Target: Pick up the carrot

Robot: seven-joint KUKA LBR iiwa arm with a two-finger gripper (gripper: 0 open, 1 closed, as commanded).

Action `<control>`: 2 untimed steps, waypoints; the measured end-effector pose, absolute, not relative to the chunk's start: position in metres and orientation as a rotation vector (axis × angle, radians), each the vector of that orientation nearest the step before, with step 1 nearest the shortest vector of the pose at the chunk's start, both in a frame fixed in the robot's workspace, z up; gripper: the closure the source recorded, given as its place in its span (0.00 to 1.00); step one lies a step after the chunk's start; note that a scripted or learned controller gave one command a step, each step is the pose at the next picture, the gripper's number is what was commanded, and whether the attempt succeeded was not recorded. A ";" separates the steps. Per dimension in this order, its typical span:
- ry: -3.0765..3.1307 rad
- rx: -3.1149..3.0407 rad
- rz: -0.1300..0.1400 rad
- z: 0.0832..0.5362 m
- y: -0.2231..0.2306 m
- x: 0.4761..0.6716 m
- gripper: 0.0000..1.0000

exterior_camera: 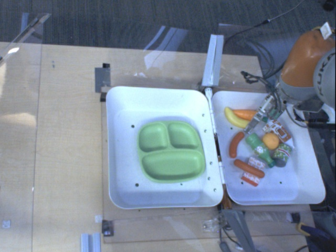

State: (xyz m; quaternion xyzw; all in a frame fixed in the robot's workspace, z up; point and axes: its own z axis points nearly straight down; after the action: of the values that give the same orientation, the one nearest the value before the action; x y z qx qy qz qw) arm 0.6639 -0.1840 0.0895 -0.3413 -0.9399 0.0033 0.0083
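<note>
Carrot [244,114] near right bin's [310,193] back edge, touching banana [234,118] — end effector [261,115] just beside, grip unclear

Orange carrot [244,114] beside yellow banana [234,117]; green divided plate [171,151] in white bin [118,140]; green bottle [260,148]; red-orange sausages [235,144].

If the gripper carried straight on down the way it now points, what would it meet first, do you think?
Most likely the carrot, or the banana beside it: the gripper points down-left at their near ends in the right bin. Depth is unclear from this slanted view, so which comes first is uncertain.
</note>
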 end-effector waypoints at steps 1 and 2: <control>-2.682 -1.648 -0.006 0.088 -0.129 0.661 0.00; -2.691 -1.646 -0.010 0.100 -0.129 0.664 1.00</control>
State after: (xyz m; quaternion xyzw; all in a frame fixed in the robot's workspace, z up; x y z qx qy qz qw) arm 0.6638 -0.1290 0.0999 -0.5218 -0.8530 -0.0033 -0.0063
